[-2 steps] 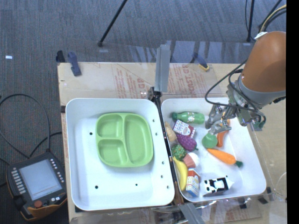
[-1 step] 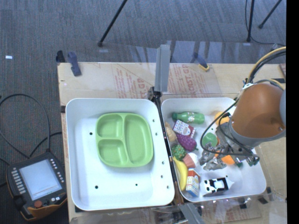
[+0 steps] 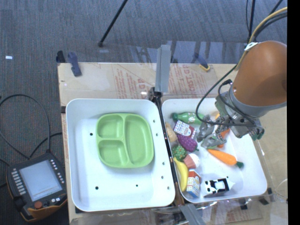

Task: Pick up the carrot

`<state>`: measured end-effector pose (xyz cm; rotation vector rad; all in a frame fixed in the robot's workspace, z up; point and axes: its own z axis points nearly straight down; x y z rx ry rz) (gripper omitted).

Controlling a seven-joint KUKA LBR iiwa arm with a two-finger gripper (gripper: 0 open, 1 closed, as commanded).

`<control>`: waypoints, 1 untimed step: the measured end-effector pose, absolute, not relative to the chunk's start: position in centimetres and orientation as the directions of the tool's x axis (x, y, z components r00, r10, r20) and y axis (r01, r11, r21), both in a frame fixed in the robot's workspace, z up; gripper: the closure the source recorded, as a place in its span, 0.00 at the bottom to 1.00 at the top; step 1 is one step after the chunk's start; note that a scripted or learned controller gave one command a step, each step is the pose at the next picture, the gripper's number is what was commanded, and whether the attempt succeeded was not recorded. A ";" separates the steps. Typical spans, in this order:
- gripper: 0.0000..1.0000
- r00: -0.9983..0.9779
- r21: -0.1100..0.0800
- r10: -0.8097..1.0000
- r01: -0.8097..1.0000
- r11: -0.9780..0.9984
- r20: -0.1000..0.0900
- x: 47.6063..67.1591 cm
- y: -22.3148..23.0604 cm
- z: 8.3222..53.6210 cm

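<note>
The carrot (image 3: pixel 223 157) lies in the right bin (image 3: pixel 253 184), just below the gripper (image 3: pixel 212 134) and apart from it. If the claw is open or closed cannot be told, and nothing is seen in it. Left of the carrot crowd one green bottle (image 3: pixel 186 117), one purple grape bunch (image 3: pixel 187 142), one banana (image 3: pixel 182 172) and one small carton (image 3: pixel 193 183). The left bin (image 3: pixel 79 182) holds one green divided plate (image 3: pixel 125 140).

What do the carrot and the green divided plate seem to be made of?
Carrot: probably moulded plastic, a toy; even orange colour, smooth surface, dark green stub at one end.
Green divided plate: probably plastic with a matte finish; uniform pale green, rounded moulded compartments.
</note>
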<state>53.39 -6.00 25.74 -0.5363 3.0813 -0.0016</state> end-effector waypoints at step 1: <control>1.00 -0.781 0.002 -0.624 -0.624 0.781 -0.001 49.5 -13.3 23.3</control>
